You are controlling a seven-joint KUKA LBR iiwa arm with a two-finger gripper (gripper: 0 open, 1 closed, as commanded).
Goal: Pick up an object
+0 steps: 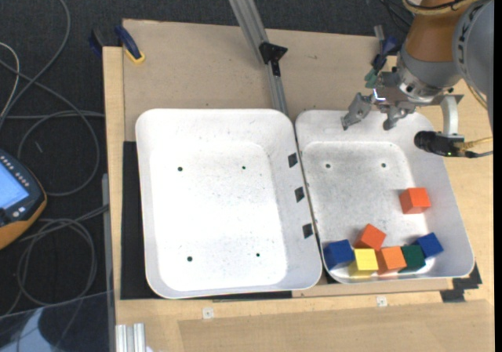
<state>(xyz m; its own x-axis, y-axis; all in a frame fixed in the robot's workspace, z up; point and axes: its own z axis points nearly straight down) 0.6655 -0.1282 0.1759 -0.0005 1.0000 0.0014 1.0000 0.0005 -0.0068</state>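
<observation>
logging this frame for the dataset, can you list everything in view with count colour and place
bins: 2, white, side by side on the bench, left and right
orange blocks: 3, one alone at the right bin's right side, two in the near cluster
blue blocks: 2, ends of the near cluster
yellow block: 1, near cluster
green block: 1, near cluster
clamp: 1, blue and yellow, bench's far left corner
handheld screen: 1, orange-edged, floor at left
arm: 1, grey and orange, far right
gripper: 1, open, above the right bin's far edge

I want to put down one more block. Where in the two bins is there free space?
The left bin is bare across its floor. The right bin is free in its upper and middle part, under the claw. Its lower edge is crowded with blocks; one orange block sits apart.
</observation>
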